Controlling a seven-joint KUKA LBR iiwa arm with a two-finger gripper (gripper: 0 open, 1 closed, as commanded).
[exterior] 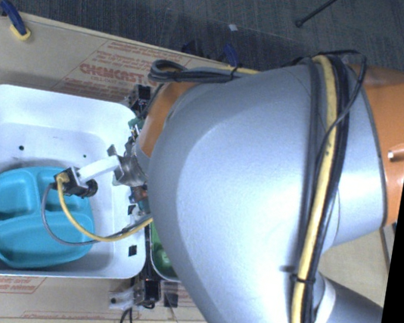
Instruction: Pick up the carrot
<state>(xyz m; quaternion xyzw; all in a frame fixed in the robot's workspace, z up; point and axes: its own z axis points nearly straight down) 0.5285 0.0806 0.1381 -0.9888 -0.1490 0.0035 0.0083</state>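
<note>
The big grey arm (256,204) with its orange band reaches in from the right and covers nearly all of the right bin. My gripper (128,171) pokes out from under the arm at the right wall of the left bin (12,106); its tips are hidden by the wrist. A teal sectioned tray (20,218) lies in the front left of the left bin, just left of the gripper. A sliver of something green (159,259) shows under the arm at the right bin's near left corner.
The bins rest on a brown cardboard sheet (88,65). Blue clamps sit at its far edge (15,20) and near the top middle (231,54). The far half of the left bin is bare white floor.
</note>
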